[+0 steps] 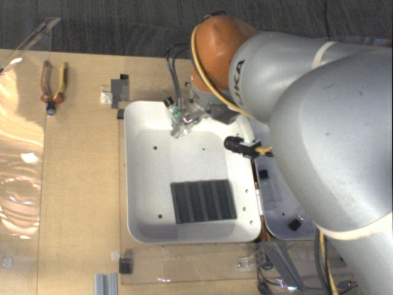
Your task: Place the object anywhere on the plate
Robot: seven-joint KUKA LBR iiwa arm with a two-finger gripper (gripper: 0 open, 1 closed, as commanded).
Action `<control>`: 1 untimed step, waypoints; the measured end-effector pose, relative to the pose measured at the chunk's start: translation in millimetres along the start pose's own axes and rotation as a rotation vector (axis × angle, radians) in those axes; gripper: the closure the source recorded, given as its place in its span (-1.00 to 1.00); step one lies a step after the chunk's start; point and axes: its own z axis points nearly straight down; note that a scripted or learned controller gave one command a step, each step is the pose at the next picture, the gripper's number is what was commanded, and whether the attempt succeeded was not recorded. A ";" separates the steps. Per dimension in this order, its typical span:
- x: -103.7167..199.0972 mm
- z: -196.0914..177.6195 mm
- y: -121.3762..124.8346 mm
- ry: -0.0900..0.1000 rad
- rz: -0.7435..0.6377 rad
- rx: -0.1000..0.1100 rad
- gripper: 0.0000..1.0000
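Note:
A dark ribbed rectangular plate (202,201) lies flat in the near part of the left white bin (147,183). My gripper (181,120) hangs over the bin's far edge, well up from the plate and slightly to its left. A small greenish patch (177,112) shows at the gripper's tip; it is too small and blurred to name. The large grey arm with its orange band (218,45) covers most of the right bin.
A small black piece (295,224) lies in the visible corner of the right bin (279,217), with another dark bit (263,174) farther back. A black connector (236,144) juts from the arm over the left bin's right wall. Red-handled pliers (53,85) lie on the bench at far left.

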 end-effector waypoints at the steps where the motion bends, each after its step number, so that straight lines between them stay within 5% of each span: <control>1: 67.4 -15.7 19.3 -0.003 0.230 0.001 1.00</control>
